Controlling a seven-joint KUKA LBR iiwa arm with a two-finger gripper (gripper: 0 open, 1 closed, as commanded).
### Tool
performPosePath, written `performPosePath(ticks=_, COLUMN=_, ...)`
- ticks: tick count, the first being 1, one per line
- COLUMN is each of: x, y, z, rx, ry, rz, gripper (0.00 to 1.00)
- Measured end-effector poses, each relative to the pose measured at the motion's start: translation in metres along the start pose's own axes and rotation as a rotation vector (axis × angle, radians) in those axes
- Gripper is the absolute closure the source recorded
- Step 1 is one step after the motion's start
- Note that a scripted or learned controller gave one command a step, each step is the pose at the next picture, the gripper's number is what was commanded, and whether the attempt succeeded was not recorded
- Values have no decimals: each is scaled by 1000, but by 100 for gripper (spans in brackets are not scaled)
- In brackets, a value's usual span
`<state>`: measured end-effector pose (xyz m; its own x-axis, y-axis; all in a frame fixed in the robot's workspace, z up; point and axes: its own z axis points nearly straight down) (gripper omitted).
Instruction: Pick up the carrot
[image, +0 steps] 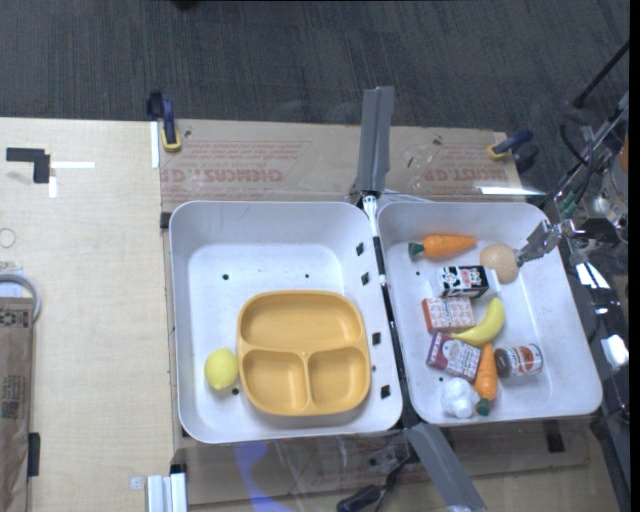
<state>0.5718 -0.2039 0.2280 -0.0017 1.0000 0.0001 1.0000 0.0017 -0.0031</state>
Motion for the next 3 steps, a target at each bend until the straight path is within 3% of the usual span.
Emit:
performPosePath(ticks=1, x=10, y=-3, z=35, rx=0, ry=1, rz=137, gripper=0)
performPosePath(ticks=2, x=28, y=87, z=94, rx=-1, ry=-1, rz=200, gripper=0)
performPosePath(ticks=3, x=65, y=91, z=125, rx=-14, ry=-7, rz=-127, gripper=0)
